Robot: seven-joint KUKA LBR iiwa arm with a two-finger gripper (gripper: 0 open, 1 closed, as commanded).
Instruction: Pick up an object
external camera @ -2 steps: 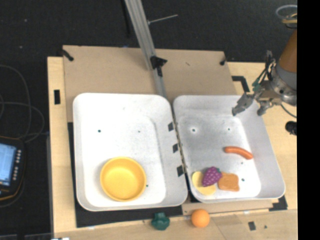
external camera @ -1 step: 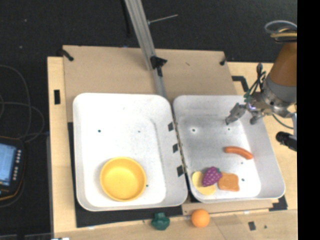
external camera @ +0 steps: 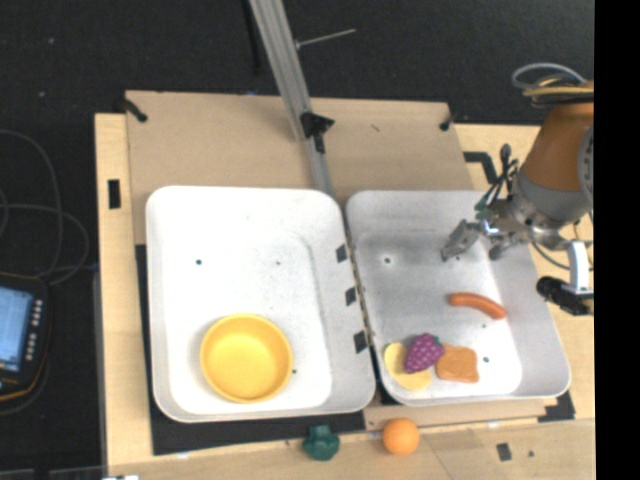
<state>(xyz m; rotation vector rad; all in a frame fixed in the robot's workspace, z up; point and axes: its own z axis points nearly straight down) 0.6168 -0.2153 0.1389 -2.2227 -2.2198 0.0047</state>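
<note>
My gripper (external camera: 478, 239) hangs over the back part of the right bin (external camera: 400, 228), fingers spread apart with nothing between them. An orange-red carrot-like stick (external camera: 477, 305) lies on the bin floor just below and in front of the gripper. At the bin's front sit a purple grape bunch (external camera: 424, 350) on a yellow slice (external camera: 403, 364), and an orange bread-like piece (external camera: 458, 364) beside them. A yellow bowl (external camera: 246, 357) rests in the front of the left bin (external camera: 240, 228).
An orange ball (external camera: 400, 435) and a small green object (external camera: 321, 443) lie on the bench in front of the bins. A metal pole (external camera: 285, 58) slants up from between the bins at the back. A handheld screen (external camera: 18, 328) sits at the far left.
</note>
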